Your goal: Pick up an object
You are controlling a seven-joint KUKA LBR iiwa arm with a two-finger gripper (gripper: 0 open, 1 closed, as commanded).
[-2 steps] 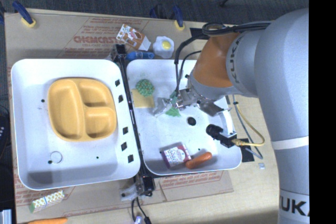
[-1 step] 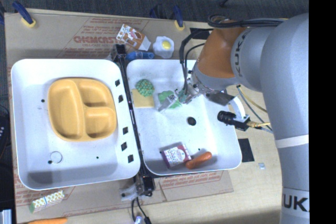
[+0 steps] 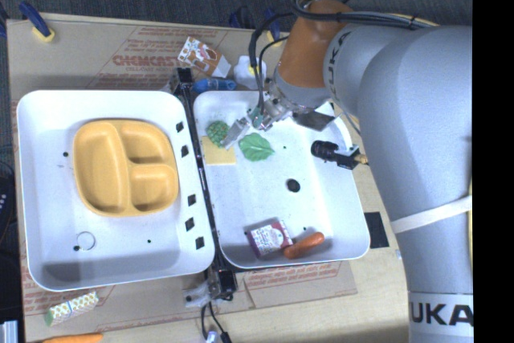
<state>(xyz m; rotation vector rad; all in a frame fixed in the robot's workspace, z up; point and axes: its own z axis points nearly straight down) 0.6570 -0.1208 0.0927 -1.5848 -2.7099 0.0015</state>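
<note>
Risk lies chiefly in how closely things are crowded where the gripper (image 3: 245, 127) is working, inside the right bin (image 3: 337, 209). Nearest the camera, against that bin's front wall, a small maroon packet (image 3: 268, 237) is seen with an orange carrot-like piece (image 3: 304, 245) touching its right side; further in, a small dark disc (image 3: 294, 186) lies alone on the bin floor, and a black cylindrical piece (image 3: 331, 150) rests by the right wall. Beyond these, toward the bin's back left corner, a flat green leaf-shaped piece (image 3: 256, 146) is found just under the gripper, with a knobbly green piece (image 3: 217, 131) and a pale yellow square (image 3: 220, 151) to its left. The gripper appears lowered between the two green pieces, its fingers judged slightly spread with nothing visibly pinched between them. The leaf-shaped piece is judged the likely target: thin, flat, bright green and ribbed. Because it lies flush on the floor, it could be slid rather than lifted, or the knobbly piece could be nudged aside instead. In the left bin (image 3: 32, 173), a yellow divided tray (image 3: 126, 166) sits well apart.
</note>
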